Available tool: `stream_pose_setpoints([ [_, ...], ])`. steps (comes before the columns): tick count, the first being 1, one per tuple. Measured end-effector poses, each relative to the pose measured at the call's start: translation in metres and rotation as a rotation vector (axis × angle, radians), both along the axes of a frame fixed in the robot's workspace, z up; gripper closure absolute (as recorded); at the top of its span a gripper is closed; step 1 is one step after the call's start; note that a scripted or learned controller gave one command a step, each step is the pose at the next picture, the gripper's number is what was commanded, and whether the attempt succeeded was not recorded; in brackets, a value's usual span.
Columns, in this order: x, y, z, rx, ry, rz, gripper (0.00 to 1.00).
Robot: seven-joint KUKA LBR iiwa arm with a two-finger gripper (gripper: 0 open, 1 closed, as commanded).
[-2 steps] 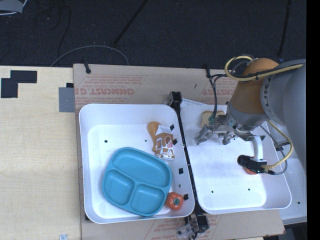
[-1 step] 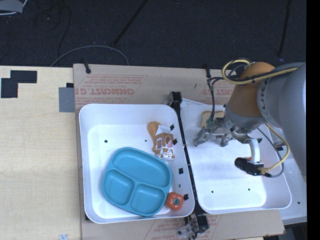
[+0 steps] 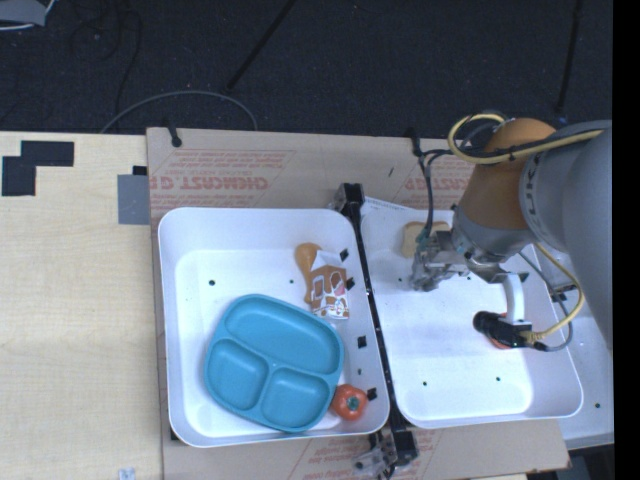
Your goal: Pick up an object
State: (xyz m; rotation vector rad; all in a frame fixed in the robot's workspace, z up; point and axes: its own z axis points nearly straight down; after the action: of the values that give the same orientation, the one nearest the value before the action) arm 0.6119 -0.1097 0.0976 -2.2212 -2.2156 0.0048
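1. You look down from one fixed camera above the desk (image 3: 70, 308), tilted at a slant.
2. Both white bins (image 3: 185, 268) fit within your view, seen from moderate height.

Lying flat in the left bin (image 3: 185, 268): blue divided tray (image 3: 273, 362), red tomato (image 3: 349, 402) at its lower right corner, patterned packet (image 3: 329, 293) and tan piece (image 3: 307, 259) above it.
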Motion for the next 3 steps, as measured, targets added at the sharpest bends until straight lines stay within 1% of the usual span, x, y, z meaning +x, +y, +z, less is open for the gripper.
stream_pose_setpoints([
  [1,-0.002,-0.001,0.043,-0.001,-0.006,-0.002,1.0],
  [2,-0.003,0.0,0.105,-0.001,-0.007,0.003,1.0],
  [3,-0.003,-0.001,0.13,-0.001,-0.006,0.004,1.0],
])
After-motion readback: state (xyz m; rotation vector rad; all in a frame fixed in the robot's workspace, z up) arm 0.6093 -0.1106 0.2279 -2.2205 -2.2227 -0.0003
